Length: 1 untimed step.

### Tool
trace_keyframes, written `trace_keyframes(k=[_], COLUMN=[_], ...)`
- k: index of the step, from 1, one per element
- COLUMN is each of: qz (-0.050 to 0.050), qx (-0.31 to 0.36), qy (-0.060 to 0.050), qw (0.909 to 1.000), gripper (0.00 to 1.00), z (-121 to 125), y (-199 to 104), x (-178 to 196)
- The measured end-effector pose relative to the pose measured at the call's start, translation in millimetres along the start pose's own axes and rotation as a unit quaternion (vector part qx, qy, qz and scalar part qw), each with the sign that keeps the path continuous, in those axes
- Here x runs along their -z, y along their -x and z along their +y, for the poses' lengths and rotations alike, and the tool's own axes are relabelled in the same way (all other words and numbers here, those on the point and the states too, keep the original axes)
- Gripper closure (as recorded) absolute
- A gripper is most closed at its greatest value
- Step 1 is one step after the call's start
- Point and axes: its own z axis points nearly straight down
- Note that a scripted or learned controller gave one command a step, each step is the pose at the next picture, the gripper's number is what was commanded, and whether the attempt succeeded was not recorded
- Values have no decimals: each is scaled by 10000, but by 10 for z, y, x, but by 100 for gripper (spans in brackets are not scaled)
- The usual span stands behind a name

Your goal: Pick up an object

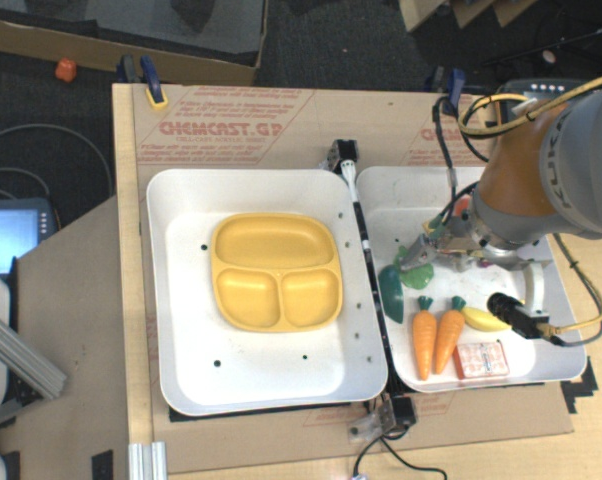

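Note:
My gripper is low in the right bin, near its left side, at the end of the grey and orange arm. Directly below it lie a light green piece and a dark green piece against the bin's left wall. Two orange carrots lie side by side toward the front. To their right are a yellow banana, partly under a black part with a cable, and a small red and white box. The wrist hides whatever is right under it.
The left bin holds a yellow divided plate. A black bar runs along the seam between the two bins. Cables loop behind the right bin. Brown cardboard lines the bench under the bins.

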Motion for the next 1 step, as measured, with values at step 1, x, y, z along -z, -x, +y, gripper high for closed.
trace_keyframes(k=[1], qz=[-5], qx=[-3], qy=[22], qw=[10000], gripper=[100], z=[17], y=[12], x=[108])
